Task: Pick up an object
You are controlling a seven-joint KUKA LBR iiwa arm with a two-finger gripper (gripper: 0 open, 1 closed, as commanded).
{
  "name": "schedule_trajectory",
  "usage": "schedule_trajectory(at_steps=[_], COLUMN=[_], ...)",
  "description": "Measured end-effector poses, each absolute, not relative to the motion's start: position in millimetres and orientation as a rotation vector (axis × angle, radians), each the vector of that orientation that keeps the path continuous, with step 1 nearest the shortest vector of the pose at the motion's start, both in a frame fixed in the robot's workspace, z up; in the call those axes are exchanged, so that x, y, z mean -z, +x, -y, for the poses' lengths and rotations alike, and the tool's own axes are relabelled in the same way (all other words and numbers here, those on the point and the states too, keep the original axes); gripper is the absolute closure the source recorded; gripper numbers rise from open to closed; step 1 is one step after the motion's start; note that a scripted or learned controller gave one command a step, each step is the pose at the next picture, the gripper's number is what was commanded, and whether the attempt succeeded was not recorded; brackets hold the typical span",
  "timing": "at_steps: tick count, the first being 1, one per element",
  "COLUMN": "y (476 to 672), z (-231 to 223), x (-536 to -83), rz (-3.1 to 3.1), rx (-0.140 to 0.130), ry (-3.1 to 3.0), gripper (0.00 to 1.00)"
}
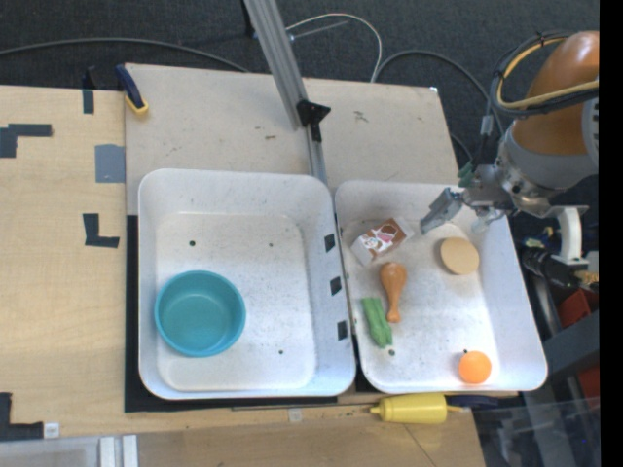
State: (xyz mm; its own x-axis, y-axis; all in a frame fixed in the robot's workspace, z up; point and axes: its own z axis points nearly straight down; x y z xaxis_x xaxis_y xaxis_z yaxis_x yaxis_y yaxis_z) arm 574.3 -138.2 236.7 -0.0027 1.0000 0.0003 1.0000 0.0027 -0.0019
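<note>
Two white bins are seen side by side on the bench (224, 125); the right bin (506, 305) is taken as landmark. In it, five candidate objects lie loose and apart, presumably scattered so that each can be approached singly: a round tan disc (458, 256) near its upper right, a small red-and-white packet (379, 240) at upper left, a toy drumstick (393, 288) just below the packet, a green piece (377, 321) beside the drumstick at the bin's left wall, and an orange ball (474, 368) in the lower right corner. A teal bowl (200, 311) sits in the left bin (243, 188); a yellow bottle (414, 409) lies on the bench just below the right bin.

The gripper (465, 210) is held over the right bin's upper edge, just above the disc, fingers spread with nothing between them. The disc is judged the likeliest target, as nearest.

Packet markings are too small to read; no other writing is noted.
</note>
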Motion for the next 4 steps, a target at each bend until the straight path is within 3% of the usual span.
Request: schedule_trajectory(at_steps=[1,3,4], y=[574.3,564.1,573.7], z=[138,144,147], x=[-237,-127,-112], rz=[2.224,2.217,2.241], rx=[-0.002,-0.009,0.025], ry=[-2.218,-2.216,-2.242], gripper=[0.0,0.0,0.0])
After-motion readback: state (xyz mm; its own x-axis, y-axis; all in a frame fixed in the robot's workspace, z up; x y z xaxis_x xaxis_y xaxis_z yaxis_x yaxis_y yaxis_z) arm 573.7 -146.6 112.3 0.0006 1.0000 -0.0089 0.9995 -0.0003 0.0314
